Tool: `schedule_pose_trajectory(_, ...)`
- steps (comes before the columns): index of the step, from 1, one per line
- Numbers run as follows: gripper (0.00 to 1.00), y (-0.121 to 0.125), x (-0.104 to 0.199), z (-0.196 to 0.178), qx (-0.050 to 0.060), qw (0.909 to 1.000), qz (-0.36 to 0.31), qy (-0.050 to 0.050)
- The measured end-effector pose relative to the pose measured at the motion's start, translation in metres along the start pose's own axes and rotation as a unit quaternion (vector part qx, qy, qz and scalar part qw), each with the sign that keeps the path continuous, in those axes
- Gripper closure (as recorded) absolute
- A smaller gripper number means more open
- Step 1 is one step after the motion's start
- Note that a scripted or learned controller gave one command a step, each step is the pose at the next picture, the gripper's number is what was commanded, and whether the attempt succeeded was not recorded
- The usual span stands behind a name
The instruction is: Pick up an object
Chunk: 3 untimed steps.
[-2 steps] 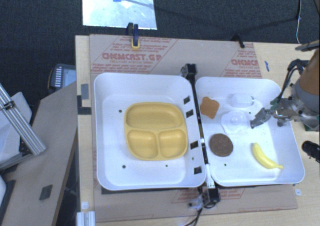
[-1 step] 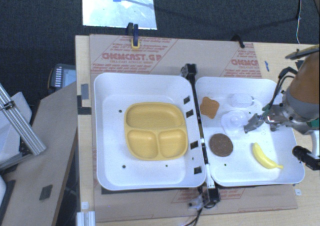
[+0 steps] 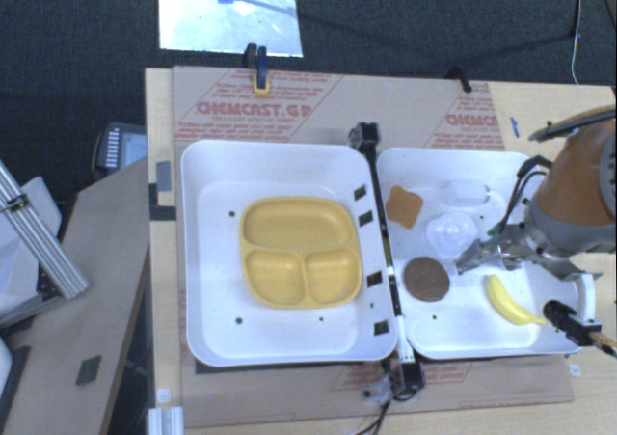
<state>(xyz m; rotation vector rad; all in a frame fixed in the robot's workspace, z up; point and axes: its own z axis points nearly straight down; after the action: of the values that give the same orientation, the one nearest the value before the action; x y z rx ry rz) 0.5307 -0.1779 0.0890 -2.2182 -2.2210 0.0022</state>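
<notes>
While hanging over the right bin (image 3: 453,351), pincer (image 3: 479,255) perhaps parted, cannot tell; clear cup (image 3: 451,231) just left, banana (image 3: 511,301) just below-right.

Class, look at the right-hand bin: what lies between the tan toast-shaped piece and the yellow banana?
In the camera view, a round brown cookie-like disc lies between the tan toast-shaped piece and the yellow banana.

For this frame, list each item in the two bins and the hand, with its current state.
yellow tray: flat in the left bin, compartments up
toast piece: flat in the right bin
brown disc: flat, beside the divider
clear cup: lying by the hand
banana: lying free on the bin floor
hand: low over the right bin, nothing visibly held
</notes>
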Motion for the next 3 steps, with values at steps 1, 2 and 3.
schedule_pose_trajectory(1,0.0,0.001,0.0,0.004,-0.002,1.0,0.0,-0.001)
schedule_pose_trajectory(2,1.0,0.002,0.0,-0.007,-0.003,1.0,0.0,-0.001)
schedule_pose_trajectory(3,1.0,0.006,0.001,-0.071,-0.005,1.0,-0.002,-0.002)
